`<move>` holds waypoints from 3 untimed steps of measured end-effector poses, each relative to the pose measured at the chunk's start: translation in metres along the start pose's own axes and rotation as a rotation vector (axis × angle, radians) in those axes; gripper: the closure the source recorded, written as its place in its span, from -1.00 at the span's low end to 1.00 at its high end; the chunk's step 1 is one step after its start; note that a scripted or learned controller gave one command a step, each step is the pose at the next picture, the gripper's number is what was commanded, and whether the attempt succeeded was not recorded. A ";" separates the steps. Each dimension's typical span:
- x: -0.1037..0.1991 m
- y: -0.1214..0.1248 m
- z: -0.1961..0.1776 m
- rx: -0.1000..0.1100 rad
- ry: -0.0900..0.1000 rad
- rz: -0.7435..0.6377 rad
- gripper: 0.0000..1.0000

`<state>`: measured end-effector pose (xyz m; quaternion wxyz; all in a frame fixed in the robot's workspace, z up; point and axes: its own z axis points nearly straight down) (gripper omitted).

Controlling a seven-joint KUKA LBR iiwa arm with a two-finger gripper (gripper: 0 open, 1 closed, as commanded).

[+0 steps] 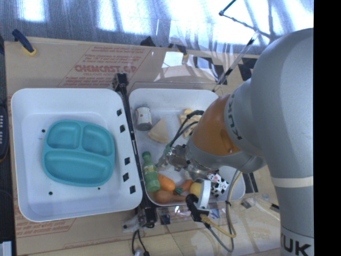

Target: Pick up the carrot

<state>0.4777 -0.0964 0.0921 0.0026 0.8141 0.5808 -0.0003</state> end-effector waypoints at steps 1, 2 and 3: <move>0.000 0.001 -0.009 -0.002 -0.002 -0.009 1.00; -0.001 0.001 -0.010 -0.003 -0.005 -0.009 -1.00; -0.004 0.004 -0.003 -0.012 -0.005 -0.336 -1.00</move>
